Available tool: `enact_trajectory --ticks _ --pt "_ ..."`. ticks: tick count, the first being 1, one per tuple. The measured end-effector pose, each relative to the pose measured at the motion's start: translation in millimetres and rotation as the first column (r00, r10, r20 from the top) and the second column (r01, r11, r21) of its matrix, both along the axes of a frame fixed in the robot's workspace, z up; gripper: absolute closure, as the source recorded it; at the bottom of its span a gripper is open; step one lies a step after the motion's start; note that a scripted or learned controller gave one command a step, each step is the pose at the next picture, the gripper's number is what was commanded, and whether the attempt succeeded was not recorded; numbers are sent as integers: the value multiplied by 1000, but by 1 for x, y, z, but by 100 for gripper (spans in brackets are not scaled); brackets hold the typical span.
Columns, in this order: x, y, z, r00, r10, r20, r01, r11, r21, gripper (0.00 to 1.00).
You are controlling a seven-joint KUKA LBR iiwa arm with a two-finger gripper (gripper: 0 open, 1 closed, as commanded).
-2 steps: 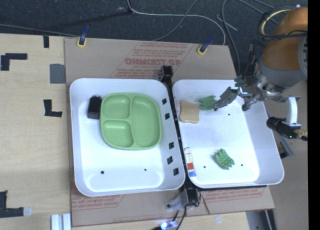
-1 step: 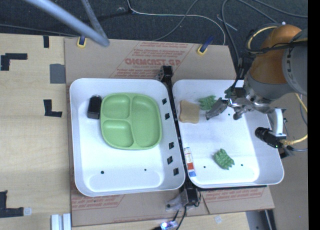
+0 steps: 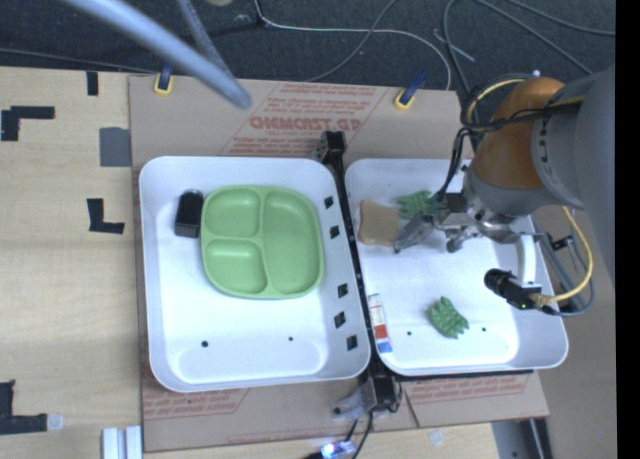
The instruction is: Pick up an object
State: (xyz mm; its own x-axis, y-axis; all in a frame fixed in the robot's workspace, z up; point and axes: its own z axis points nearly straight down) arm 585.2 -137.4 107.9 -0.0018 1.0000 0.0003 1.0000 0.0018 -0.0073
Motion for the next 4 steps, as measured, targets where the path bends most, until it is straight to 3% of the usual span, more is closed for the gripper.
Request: enact_trajectory --ticks 1,2,4 --pt "0 0 -24 1000 0 7 0 1000 -2 0" --pt "1 0 -12 1000 1 10 -1 1000 -3 100" --pt "9 0 91 1000 0 11 0 1000 -1 100"
